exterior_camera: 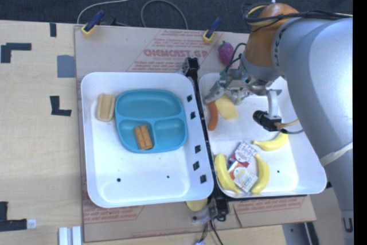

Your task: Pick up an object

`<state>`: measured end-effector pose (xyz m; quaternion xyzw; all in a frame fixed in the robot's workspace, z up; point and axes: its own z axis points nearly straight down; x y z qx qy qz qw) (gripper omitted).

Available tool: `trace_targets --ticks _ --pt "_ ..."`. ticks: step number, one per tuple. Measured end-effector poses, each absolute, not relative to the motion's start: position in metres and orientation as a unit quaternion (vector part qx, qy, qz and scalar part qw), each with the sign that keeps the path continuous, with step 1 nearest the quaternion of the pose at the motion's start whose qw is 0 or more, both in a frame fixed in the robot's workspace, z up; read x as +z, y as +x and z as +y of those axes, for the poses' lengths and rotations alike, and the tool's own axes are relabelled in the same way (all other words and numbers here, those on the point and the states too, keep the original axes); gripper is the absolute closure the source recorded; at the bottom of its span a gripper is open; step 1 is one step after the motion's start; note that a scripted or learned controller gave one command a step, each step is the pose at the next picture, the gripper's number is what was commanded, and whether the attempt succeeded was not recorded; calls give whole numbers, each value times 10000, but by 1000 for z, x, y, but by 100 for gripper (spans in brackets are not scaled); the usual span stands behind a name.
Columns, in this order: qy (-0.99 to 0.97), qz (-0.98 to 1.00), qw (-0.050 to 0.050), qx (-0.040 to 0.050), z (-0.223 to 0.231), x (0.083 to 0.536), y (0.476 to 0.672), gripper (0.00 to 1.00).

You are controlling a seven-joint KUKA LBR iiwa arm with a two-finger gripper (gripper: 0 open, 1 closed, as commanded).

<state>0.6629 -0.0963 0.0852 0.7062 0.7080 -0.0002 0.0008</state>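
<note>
My gripper hangs low over the back left part of the right bin. Just below it lies a pale yellow, lemon-like piece, and an orange carrot-like stick rests beside that against the bin's left wall. The gripper's body hides the top of the yellow piece, and nothing is visibly held. Further forward in this bin are a small banana, two more bananas and a printed packet between them.
The left bin holds a blue divided plate with a brown cracker on it, and a bread piece beside it. A purple fruit sits behind the right bin. The grey arm covers the bin's right side.
</note>
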Motion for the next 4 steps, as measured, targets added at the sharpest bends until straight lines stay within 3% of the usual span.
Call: trace_targets --ticks 1,4 --pt "7062 7080 -8 -24 -98 85 668 0" --pt "7067 7075 18 -2 -94 86 655 0"
